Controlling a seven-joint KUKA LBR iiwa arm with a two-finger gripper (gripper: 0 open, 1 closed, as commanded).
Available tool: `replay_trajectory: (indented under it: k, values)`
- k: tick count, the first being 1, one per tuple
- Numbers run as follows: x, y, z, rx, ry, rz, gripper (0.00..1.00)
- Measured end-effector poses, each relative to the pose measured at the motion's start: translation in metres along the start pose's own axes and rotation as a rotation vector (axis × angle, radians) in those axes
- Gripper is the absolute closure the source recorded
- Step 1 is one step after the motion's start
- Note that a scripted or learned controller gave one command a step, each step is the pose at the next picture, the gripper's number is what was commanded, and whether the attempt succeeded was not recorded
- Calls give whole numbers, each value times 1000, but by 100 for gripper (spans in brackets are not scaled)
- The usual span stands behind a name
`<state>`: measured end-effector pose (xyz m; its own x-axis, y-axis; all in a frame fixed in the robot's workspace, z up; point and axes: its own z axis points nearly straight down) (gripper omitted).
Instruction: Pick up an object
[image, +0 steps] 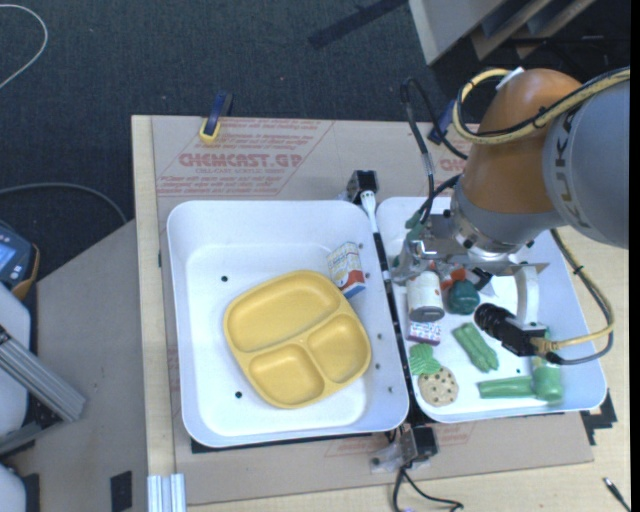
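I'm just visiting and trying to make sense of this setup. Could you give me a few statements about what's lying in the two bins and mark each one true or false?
1. The yellow three-compartment plastic plate lies in the left white bin. True.
2. The round speckled cookie lies on that plate. False: it is in the right white bin.
3. The small white cylindrical bottle is in the right bin. True.
4. The arm's orange band hangs over the left bin. False: it is above the right bin.
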<state>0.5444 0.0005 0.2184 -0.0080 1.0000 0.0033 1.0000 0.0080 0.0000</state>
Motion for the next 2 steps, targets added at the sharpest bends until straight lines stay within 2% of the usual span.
replay_trajectory:
  k: [1,2]
  values:
    - [53,-7,-9,-1,0,1,100]
    - [68,-5,-11,-1,-3,5,100]
